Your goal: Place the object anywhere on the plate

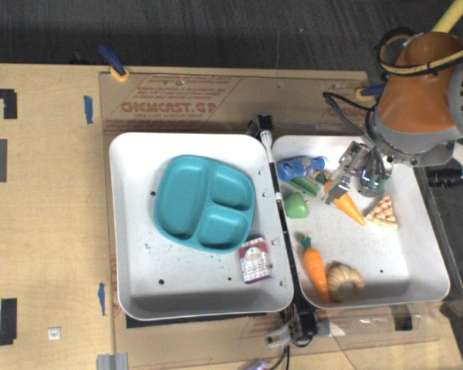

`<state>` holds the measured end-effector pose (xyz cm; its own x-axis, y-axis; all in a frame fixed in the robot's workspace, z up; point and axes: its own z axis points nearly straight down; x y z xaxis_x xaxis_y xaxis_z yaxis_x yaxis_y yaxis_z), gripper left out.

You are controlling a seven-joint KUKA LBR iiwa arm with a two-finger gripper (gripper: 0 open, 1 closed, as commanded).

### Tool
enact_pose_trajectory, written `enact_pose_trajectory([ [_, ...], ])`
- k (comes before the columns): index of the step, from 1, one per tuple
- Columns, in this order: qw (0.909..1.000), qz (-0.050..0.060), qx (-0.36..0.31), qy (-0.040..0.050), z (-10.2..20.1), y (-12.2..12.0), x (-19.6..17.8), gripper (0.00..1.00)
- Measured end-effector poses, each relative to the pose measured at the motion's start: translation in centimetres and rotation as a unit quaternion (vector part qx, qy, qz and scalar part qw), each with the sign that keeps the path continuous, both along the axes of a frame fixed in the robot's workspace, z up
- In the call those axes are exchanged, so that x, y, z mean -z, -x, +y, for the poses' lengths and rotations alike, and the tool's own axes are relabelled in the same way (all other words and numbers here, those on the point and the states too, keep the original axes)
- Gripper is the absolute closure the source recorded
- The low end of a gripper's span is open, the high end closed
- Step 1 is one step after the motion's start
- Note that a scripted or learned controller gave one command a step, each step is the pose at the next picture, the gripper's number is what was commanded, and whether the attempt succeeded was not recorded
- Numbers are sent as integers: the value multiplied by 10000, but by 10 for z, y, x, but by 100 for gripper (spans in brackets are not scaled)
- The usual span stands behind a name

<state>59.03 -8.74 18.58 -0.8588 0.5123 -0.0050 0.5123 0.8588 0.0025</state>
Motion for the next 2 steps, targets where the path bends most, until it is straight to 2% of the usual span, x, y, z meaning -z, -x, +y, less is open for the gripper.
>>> enact_pose_trajectory([
  [1, 9979, -21, 655, -20, 72, -21, -30, 100],
  [2, 9908, -6, 1355, -22, 148, -40, -40, 100],
])
